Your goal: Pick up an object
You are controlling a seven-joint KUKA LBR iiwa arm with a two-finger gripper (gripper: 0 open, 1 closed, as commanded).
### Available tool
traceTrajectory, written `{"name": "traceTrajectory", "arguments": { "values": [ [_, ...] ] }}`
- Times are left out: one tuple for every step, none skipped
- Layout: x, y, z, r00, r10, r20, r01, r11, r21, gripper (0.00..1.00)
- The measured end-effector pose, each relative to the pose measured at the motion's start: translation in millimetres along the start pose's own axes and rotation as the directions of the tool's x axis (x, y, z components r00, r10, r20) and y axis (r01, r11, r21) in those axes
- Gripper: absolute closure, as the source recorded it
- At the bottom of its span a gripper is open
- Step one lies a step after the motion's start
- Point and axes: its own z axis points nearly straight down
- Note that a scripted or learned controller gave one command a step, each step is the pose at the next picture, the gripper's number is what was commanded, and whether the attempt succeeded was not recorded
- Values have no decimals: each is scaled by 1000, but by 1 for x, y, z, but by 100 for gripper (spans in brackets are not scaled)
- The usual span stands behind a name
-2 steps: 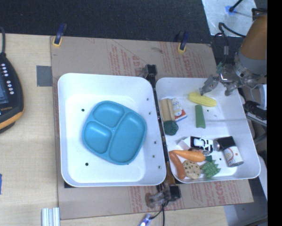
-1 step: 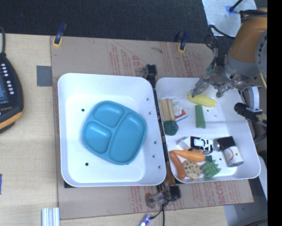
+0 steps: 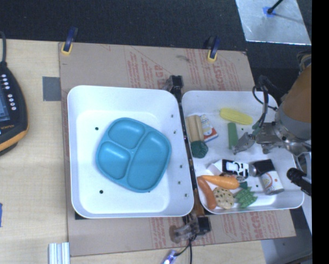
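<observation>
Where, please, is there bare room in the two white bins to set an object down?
The left white bin has bare floor around the blue three-compartment plate, widest at the corners. In the right white bin, a bare strip lies behind the yellow corn cob. Its front half is crowded: orange carrot, cookie, small can. The gripper hovers there.

Blue divided plate (image 3: 133, 154), white bins (image 3: 79, 106), yellow corn (image 3: 236, 115), orange carrot (image 3: 219, 181), green stick (image 3: 232, 135)

Toy foods (image 3: 226, 188) cluttered in right bin (image 3: 296, 202)
</observation>
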Motion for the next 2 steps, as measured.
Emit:
{"name": "traceTrajectory", "arguments": {
  "values": [
    [35, 56, 53, 1000, -2, 1, 2, 1000, -1, 0],
    [21, 119, 54, 1000, 3, -3, -3, 1000, 11, 0]
  ]
}}
